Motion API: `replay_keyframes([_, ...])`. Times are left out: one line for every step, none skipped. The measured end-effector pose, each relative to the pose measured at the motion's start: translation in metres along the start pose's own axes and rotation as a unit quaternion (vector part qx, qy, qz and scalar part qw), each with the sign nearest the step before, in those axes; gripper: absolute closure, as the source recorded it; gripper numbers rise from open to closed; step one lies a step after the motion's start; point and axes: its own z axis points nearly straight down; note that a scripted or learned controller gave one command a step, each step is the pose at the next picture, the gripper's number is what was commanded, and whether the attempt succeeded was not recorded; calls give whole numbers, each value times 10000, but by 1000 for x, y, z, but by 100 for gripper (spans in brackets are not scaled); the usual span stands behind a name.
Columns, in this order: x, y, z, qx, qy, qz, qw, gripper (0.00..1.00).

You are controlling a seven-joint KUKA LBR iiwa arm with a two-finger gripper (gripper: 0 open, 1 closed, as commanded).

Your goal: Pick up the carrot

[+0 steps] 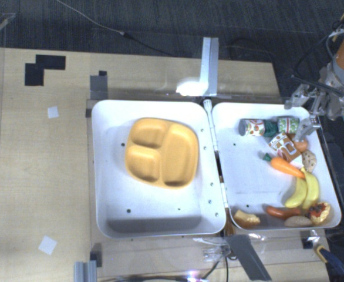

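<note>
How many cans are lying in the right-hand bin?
2. One can with a red label lies on its side near the bin's far edge; a second can with a green label lies just to its right, beside the hand. Others might be hidden.

One fixed overhead camera looks down aslant on both white bins [101,175].

Yellow sectioned plate [162,152] mid left bin [110,216]; bananas [303,191], cans [253,127], sausage [282,211] along right bin's [242,181] right edge.
</note>
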Motion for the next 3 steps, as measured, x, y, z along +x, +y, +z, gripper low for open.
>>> replay_keyframes([76,-2,74,-4,35,152,9999,0])
replay_keyframes([35,32,132,0,-19,756,9971,0])
replay_keyframes([73,49,131,0,-22,2184,9759,0])
